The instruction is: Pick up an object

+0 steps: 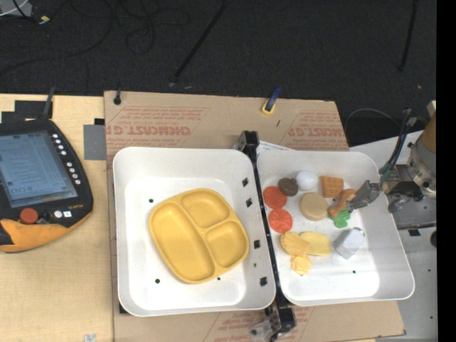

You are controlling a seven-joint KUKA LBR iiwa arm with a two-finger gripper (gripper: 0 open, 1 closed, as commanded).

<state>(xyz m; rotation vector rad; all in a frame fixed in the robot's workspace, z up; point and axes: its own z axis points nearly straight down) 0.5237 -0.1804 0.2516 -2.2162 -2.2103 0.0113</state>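
The right bin [388, 276] holds several toy foods. Two red slices [276, 198] lie near the divider, beside a brown disc [288, 186] and a white ball [306, 180]. Further right are an orange cracker [331, 186], a tan round piece [312, 206] and a carrot-like piece with a green end [341, 209]. Yellow pieces [308, 245] and a grey block [349, 242] lie nearer the front. My gripper [365, 194] reaches in from the right, low over the bin, with its tip just right of the carrot piece. Nothing shows held in it.
The left bin [132, 276] carries a yellow divided plate [198, 234]. A black clip divider [258, 212] separates the bins. A teach pendant [39, 184] lies on the bench at far left. Cables and arm hardware [417, 184] crowd the right edge.
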